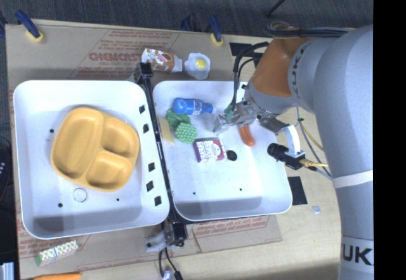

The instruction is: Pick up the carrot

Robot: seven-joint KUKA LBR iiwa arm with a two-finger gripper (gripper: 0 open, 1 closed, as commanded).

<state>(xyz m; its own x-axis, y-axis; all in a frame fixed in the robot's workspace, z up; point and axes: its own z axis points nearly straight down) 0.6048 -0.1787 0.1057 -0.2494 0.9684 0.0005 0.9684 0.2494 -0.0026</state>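
Carrot: my target, the carrot [247,137], lies on the floor of the right bin [273,199], right of centre in the frame, a short orange piece partly covered at its upper end by my own tooling.

Carrot axis: as far as I can see, its long axis runs from upper left to lower right, close to vertical in the frame; the visible stub is too short for me to be sure.

Claw: my claw [233,117] sits just up and left of the carrot, low over the bin floor. How wide it stands I cannot tell.

Key relation: the carrot lies down and right of my tip, just beside it. I see nothing orange gripped, so I judge the carrot not picked up.

Next move, as I judge it: a small shift toward the lower right of the frame, then turn the wrist so I close across the carrot's short width.

Neighbours: a dark red packet [209,150] lies left of the carrot, near it; a green ball [185,132] and a blue bottle [191,106] lie further left, well apart from it.

Further out: the left bin [25,145] holds a yellow tray [95,147].
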